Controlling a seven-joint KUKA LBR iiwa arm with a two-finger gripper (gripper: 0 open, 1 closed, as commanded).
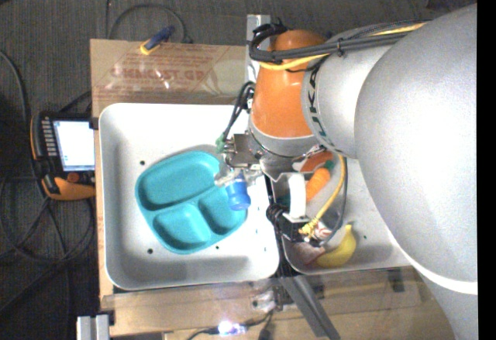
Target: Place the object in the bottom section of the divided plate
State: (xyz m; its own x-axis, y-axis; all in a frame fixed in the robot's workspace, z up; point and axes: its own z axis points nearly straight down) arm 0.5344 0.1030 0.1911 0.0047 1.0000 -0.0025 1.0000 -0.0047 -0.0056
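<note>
Blue and small, the object (236, 194) sits at the right edge of the divided plate (182, 199), right under the tip of the gripper (232, 176); whether the jaws are clenched on it or released I cannot tell, since the wrist hides them, and whether it rests on the plate or hangs just above it is also unclear; the teal plate has one long section along its upper left and two smaller ones along its lower right, and the blue object is at the right-hand small one, by the rim; the plate lies tilted in the left white bin (116, 253), whose floor shows a few small dark holes; the right bin (372, 253) is mostly covered by the grey arm (411, 137) with its orange band (283, 98), yet a yellow banana-like thing (341, 247) and an orange carrot-like thing (316, 180) show in it beside a tangle of cables; both bins rest on a surface with a brown board (163, 71) behind the left bin, bearing a blue and yellow tool (156, 39); a handheld pendant (66, 152) with a lit screen lies on the dark carpet (46, 36) to the left, among loose cables.
</note>
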